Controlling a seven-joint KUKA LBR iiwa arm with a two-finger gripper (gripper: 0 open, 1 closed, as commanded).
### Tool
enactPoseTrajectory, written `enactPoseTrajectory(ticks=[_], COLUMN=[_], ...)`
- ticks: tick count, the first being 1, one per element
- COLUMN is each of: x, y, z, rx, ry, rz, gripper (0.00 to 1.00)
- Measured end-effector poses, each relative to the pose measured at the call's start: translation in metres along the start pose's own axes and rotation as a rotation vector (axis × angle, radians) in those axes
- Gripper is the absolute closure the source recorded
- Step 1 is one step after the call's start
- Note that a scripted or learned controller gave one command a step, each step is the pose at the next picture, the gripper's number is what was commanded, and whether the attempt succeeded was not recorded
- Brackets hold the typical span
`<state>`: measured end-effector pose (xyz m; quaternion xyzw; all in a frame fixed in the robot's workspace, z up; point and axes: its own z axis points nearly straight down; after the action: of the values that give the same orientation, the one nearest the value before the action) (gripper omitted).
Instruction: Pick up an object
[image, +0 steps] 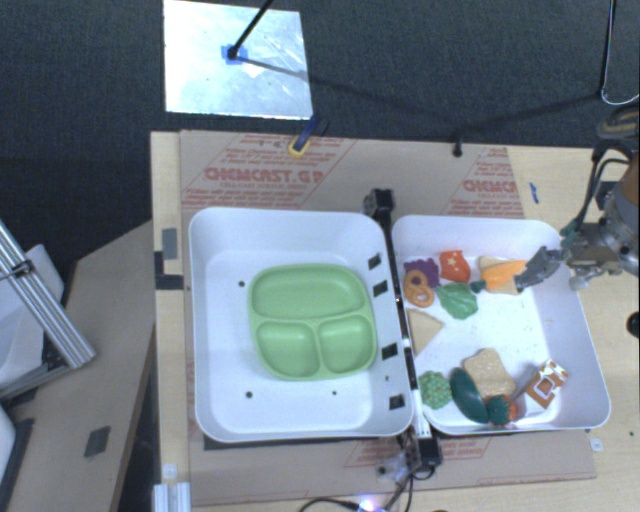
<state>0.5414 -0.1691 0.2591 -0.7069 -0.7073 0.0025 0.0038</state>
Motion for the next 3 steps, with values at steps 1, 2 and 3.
enactPoseTrajectory(ticks=[1, 2, 3], x=[0.0, 0.003, 0.005], y=[0.002, -0.003, 0.001], z=[-0.006, 0.054, 0.116], rx=[-0.01, -0.008, -0.008], ry=[-0.002, -0.001, -0.001], rz=[-0.003, -0.001, -0.001], gripper=[0.0, 0.0, 0.0])
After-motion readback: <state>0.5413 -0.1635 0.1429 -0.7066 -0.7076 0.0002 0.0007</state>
